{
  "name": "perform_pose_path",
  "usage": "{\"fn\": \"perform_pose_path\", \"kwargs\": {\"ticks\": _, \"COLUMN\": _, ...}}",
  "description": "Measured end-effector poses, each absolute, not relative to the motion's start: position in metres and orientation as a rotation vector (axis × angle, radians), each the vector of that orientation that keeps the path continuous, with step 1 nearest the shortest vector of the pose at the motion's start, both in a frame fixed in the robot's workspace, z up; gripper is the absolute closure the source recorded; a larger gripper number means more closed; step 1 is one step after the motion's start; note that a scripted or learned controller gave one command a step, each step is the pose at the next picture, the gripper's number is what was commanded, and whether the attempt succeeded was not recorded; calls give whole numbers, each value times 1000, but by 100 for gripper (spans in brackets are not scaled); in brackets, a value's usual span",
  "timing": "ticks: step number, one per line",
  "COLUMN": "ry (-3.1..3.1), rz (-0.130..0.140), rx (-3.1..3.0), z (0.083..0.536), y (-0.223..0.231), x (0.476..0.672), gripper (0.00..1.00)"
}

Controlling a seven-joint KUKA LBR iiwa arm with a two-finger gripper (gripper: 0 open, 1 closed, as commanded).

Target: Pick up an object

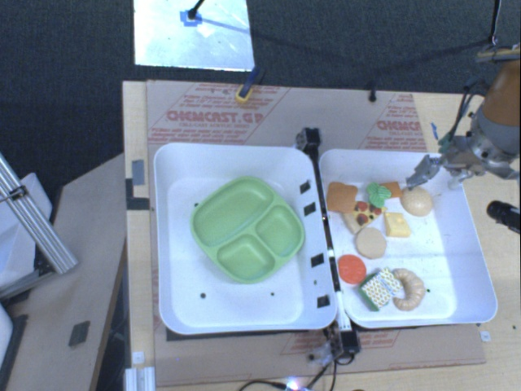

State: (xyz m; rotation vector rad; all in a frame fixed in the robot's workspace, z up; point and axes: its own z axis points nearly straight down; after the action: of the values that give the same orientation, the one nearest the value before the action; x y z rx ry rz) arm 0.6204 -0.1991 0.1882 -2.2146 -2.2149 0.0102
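The right bin (464, 259) holds several toy foods: a brown toast (342, 195), a green broccoli (378, 194), a pizza slice (363, 215), a yellow cheese block (397, 225), a beige ball (417, 202), a round beige biscuit (370, 243), a red tomato slice (352, 269), a green-and-white striped piece (379, 289) and a tan doughnut (409, 288). My gripper (438, 176) hangs over the bin's far right corner, just above and right of the beige ball. Its fingers are spread open with nothing between them.
The left bin (175, 300) holds a green divided plate (247, 229). A black divider (319, 218) runs between the bins. A metal sheet (194, 23) lies beyond the bench, and a yellow clip (244, 94) sits on the cardboard's far edge.
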Motion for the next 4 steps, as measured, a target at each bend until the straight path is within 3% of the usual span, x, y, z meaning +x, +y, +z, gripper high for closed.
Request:
{"fn": "perform_pose_path", "kwargs": {"ticks": 1, "ry": -2226, "rz": -1, "rx": -2219, "z": 197, "y": -198, "x": 623, "gripper": 0}}
{"fn": "perform_pose_path", "kwargs": {"ticks": 2, "ry": -2226, "rz": -2, "rx": -2221, "z": 148, "y": -200, "x": 615, "gripper": 0}}
{"fn": "perform_pose_path", "kwargs": {"ticks": 3, "ry": -2229, "rz": -1, "rx": -2217, "z": 101, "y": -198, "x": 626, "gripper": 0}}
{"fn": "perform_pose_path", "kwargs": {"ticks": 4, "ry": -2236, "rz": -5, "rx": -2223, "z": 94, "y": -200, "x": 630, "gripper": 0}}
